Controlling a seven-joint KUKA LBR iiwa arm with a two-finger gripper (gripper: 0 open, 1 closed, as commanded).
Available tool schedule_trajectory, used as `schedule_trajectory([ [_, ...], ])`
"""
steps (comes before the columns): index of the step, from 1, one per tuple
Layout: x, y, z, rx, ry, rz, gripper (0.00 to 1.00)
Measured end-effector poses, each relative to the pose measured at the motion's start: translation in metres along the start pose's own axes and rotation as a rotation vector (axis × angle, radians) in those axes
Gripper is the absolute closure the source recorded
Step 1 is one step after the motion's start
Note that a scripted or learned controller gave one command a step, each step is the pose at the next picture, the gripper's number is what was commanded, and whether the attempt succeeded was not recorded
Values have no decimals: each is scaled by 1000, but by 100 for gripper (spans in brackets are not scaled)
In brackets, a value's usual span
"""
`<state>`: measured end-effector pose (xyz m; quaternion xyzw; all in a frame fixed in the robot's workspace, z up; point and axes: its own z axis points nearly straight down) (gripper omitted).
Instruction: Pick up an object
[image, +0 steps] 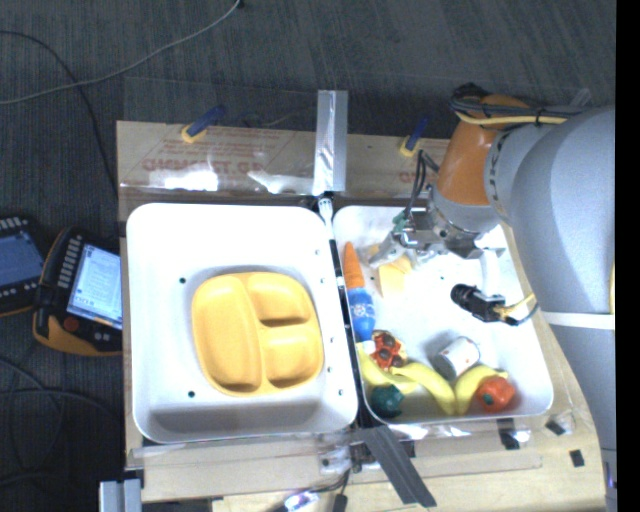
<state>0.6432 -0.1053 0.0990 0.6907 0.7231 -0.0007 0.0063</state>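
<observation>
Grey arm with orange band reaching into the right shallow white plastic bin (530, 395), claw (415, 238) low at its far end beside a pale yellow block (393, 277), finger state impossible to tell, glossy yellow compartment tray (258, 330) in the left bin (160, 400)

**Bench carrying two white bins**

The wooden bench (250, 150) fills the middle of the view, its bare board showing mostly along the 12 o'clock edge. Two shallow white bins sit directly on it, touching side by side: the left bin (160, 300) toward 9 o'clock, the right bin (525, 345) toward 3 o'clock. At 12 o'clock a clear plastic sheet (220, 160) lies flat on the board, held by a blue-and-yellow clamp (203, 123) at 11 o'clock and another clamp (413, 138) at 1 o'clock. A strip of silver tape (331, 140) runs down the board to the seam between the bins
</observation>
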Motion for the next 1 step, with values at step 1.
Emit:
schedule_trajectory([
  [1,45,-30,-104,10,8,-34,100],
])
